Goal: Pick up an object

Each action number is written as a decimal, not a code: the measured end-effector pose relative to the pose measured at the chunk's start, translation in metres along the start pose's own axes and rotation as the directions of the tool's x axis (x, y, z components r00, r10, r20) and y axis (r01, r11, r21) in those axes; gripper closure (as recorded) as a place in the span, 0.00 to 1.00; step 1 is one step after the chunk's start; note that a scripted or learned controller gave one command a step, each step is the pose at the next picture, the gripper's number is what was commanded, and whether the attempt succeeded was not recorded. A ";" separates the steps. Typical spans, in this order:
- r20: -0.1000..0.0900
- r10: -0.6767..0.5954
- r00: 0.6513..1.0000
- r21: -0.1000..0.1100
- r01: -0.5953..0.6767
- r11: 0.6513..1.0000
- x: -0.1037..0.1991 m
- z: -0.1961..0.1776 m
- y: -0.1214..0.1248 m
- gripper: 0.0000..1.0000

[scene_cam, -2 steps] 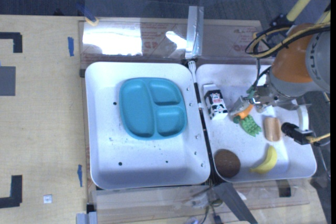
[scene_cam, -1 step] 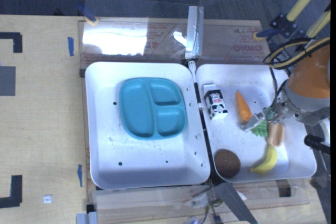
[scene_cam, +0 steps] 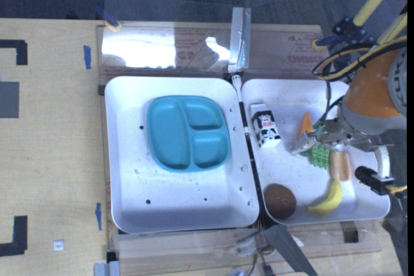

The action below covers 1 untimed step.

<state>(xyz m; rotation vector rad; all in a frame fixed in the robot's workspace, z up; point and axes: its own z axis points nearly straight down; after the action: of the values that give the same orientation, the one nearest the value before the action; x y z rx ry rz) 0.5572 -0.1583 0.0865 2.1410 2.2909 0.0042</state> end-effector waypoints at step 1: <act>0.001 0.002 1.000 -0.004 -0.002 1.000 -0.001 -0.010 0.002 1.00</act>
<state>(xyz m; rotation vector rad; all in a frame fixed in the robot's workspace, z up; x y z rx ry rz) 0.5588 -0.1594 0.0968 2.1412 2.2857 0.0085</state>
